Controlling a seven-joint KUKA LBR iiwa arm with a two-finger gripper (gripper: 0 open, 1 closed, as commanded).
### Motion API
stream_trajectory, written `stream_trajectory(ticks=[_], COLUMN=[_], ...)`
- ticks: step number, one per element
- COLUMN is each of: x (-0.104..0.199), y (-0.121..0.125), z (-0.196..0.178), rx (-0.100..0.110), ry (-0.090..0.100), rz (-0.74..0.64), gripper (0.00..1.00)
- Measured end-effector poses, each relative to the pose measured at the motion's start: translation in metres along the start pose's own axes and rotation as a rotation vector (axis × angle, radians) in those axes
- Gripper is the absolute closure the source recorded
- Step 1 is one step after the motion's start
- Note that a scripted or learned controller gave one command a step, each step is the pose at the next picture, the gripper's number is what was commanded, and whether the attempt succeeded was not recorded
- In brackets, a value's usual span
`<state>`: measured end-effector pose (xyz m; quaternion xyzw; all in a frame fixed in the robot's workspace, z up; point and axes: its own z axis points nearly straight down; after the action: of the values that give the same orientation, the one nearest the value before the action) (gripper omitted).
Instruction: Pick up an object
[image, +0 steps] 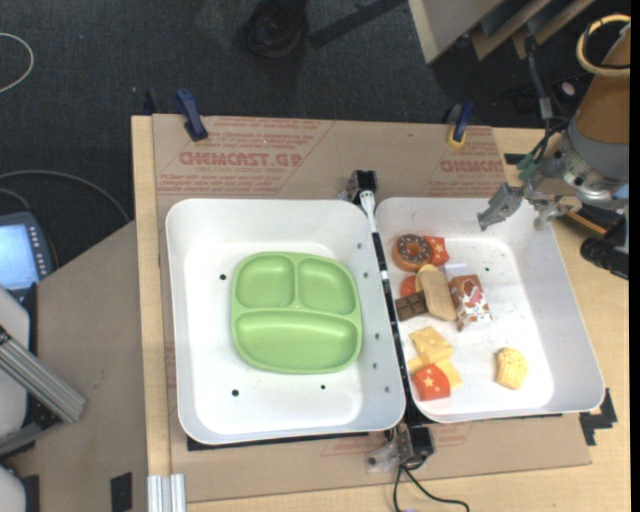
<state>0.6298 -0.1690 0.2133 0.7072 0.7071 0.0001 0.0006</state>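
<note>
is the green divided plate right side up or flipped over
Right side up. The green plate lies flat in the left bin with its three hollow compartments facing the camera, raised dividers between them.

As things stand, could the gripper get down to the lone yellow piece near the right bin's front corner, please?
Probably yes: the yellow piece lies apart from the other items, with bare bin floor around it, and the gripper sits above the same bin's far edge.

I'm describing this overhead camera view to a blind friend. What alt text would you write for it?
A robot arm's gripper hovers over the far corner of the right white bin, which holds a cluster of small toy foods. Beside it, the left white bin holds a green divided plate, its three compartments bare.
</note>
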Motion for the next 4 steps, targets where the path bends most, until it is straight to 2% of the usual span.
stream_trajectory(ticks=[1,2,3,4], x=[0.005,0.012,-0.046,-0.043], y=[-0.030,-0.071,-0.097,-0.095], z=[0.136,0.129,0.128,0.117], rx=[0.011,0.006,0.003,-0.001], ry=[0.004,0.003,0.002,0.001], rz=[0.001,0.001,0.004,0.001], gripper=[0.00,0.00,0.00,1.00])
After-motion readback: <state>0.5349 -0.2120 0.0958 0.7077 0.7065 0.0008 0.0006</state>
